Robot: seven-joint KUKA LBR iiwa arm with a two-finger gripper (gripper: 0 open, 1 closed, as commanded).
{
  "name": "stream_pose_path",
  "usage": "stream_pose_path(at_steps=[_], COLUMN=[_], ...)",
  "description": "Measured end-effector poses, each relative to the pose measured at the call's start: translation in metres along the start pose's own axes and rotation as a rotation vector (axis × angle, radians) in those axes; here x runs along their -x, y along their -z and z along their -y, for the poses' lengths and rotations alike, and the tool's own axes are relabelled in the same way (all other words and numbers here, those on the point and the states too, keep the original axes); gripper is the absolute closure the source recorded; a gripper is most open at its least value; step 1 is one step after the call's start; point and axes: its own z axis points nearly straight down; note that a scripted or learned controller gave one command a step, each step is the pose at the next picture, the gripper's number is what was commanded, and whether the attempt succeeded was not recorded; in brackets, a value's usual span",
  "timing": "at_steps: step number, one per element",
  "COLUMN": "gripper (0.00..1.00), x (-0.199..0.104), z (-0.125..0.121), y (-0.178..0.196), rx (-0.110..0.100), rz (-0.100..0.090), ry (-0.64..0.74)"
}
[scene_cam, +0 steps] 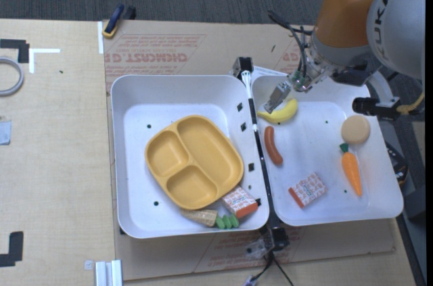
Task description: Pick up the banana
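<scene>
The claw (277, 100) sits right on the banana (282, 113) in the right bin (379, 210); I cannot tell if it grips it.

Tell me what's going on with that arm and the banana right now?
Gripper low over the banana, at its left end; grip unclear. Banana lies in right bin, far-left corner. Sausage just nearer the camera, apart from it.

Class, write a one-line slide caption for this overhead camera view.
Gripper poised over the banana in the right bin.
</scene>
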Motion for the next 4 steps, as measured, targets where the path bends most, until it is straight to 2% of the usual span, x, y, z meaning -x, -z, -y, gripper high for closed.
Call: stream_pose_path(at_steps=[1,2,3,4], gripper=[0.0,0.0,0.0,0.0], x=[-0.038,-0.041,-0.041,-0.045], z=[-0.009,-0.018,-0.018,-0.028], y=[0.0,0.0,0.0,0.0], rx=[0.0,0.001,0.001,0.001], rz=[0.0,0.001,0.001,0.001], ry=[0.015,0.135,0.135,0.151])
